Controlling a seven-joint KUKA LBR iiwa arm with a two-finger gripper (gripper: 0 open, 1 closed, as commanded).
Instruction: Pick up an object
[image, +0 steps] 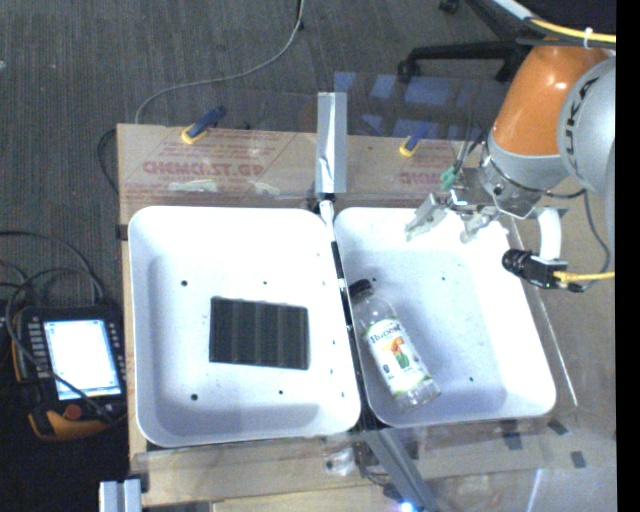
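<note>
Dark ribbed mat (259, 333) in left bin (150, 250); lit teach pendant (75, 360) on floor beside it

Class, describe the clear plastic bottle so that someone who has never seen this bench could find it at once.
Look at the two shallow white bins side by side and take the right-hand bin. Near its left wall lies a clear plastic bottle on its side, black cap pointing toward the divider between the bins. Its white label with orange and green print sets it apart from the flat dark ribbed rectangle in the left-hand bin.
</note>
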